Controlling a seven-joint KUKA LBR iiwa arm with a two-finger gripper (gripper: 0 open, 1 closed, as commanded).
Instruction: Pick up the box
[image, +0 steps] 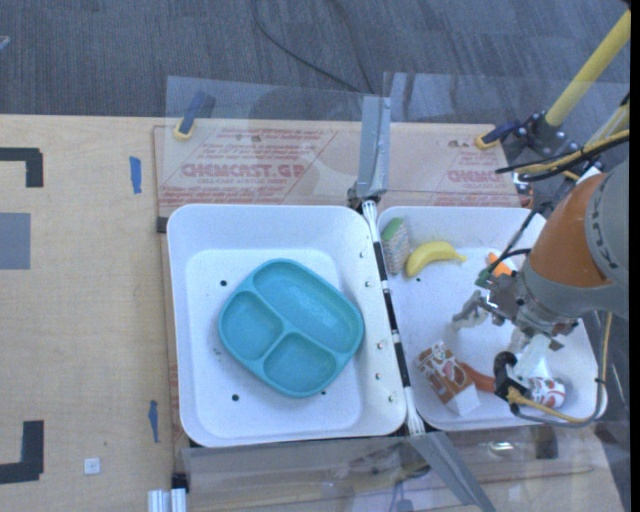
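Box sitting in the right bin, gripper hanging just beside it

Camera view: the small brown-and-white cardboard box (447, 377) lies tilted near the front left corner of the right shallow white bin (440, 300), close to the divider. The grey arm's two-finger gripper (482, 310) hovers just up and right of the box, not touching it, and honestly I can't tell if it's spread or closed. A yellow banana (433, 257) lies toward the back of that bin. The left shallow white bin (195, 300) holds a teal three-compartment plastic plate (290, 325).
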